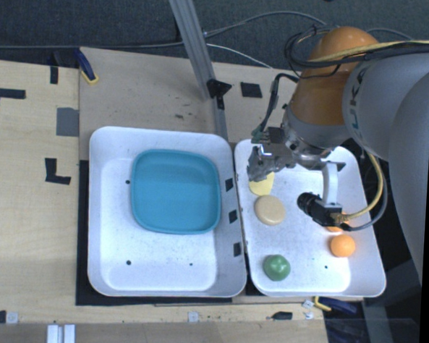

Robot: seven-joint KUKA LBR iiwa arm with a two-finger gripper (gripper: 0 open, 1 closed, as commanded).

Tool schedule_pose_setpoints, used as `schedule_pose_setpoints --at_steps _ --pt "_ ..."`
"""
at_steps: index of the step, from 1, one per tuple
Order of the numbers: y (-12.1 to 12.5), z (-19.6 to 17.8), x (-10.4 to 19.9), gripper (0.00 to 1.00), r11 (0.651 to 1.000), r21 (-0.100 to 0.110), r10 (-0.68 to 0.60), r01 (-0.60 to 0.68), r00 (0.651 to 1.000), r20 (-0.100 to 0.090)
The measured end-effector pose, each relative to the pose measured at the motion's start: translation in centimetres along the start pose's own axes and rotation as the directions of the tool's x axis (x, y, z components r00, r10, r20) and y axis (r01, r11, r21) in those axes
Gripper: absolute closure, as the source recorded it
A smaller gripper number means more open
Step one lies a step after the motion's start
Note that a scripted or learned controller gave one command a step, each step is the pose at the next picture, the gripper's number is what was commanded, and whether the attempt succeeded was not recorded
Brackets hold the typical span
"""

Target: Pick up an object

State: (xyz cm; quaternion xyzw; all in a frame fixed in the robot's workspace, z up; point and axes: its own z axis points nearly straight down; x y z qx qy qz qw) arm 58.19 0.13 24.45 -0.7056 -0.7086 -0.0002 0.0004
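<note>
The gripper (260, 165) was seen low over the right bin (363, 281), just above a yellow piece (262, 183); whether its fingers were apart could not be told. A beige disc (269, 210), a green ball (275, 266) and an orange ball (342, 245) lay nearby. A blue plate (175, 191) lay in the left bin (107, 269). No writing could be read.

A pale wooden bench top (25, 192) fills most of the view, seen from above at a slant. Short strips of black tape (54, 170) and a grey patch (67, 121) mark its surface. Beyond its far edge lies dark carpet (79, 10), crossed by thin cables (238, 27). A grey metal post (200, 57) slants up from the bench's middle. Lighting is even and soft.
</note>
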Motion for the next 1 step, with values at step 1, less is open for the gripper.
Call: schedule_pose_setpoints --at_steps 1 --pt "1.47 -0.06 5.94 1.00 1.000 0.000 -0.001 0.001 1.000 0.000"
